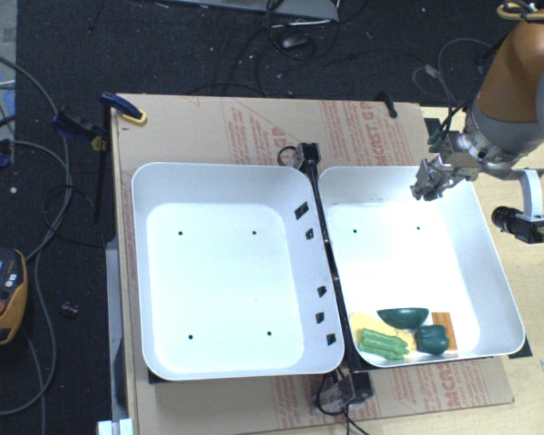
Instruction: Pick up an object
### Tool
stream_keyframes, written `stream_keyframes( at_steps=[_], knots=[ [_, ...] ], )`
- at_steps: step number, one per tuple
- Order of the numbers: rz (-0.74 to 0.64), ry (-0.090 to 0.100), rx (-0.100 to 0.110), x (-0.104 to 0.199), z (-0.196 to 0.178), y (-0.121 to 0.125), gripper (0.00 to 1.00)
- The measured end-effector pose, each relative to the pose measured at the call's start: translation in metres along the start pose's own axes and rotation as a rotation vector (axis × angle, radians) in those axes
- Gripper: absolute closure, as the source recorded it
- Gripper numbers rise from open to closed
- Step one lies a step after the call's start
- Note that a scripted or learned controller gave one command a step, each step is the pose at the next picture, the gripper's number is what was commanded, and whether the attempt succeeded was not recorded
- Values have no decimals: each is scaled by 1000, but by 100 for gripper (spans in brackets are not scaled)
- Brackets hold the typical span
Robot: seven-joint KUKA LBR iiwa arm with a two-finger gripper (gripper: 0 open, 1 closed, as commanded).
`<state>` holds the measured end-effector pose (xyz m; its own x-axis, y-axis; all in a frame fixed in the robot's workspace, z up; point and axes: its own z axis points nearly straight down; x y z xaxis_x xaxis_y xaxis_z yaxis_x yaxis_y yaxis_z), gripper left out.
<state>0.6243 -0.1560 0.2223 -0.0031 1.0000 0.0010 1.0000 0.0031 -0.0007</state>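
The grey two-finger gripper [428,187] hangs over the far rim of the right-hand shallow white bin [381,243]; I cannot tell whether it is open or closed. All 4 candidates sit huddled at the near edge: a dark green bowl-shaped piece [403,316], a ridged green vegetable toy [383,343], a teal block [432,339] and a flat orange tile [443,319]. They touch, so a descent could nudge neighbours or catch 2 together.

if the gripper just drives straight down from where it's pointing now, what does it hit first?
Most likely the bare floor or back wall of the right bin near its far edge. The gripper hangs over that corner, well apart from the green objects at the near edge. Depth is unclear from this slant.
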Motion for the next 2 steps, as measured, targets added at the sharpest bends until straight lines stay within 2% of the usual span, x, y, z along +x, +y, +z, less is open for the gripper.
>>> stream_keyframes(
  at_steps=[1,2],
  knots=[
    [-2,0,-2,53,-11,-8,100],
    [-1,0,0,103,0,-17,100]
  ],
)
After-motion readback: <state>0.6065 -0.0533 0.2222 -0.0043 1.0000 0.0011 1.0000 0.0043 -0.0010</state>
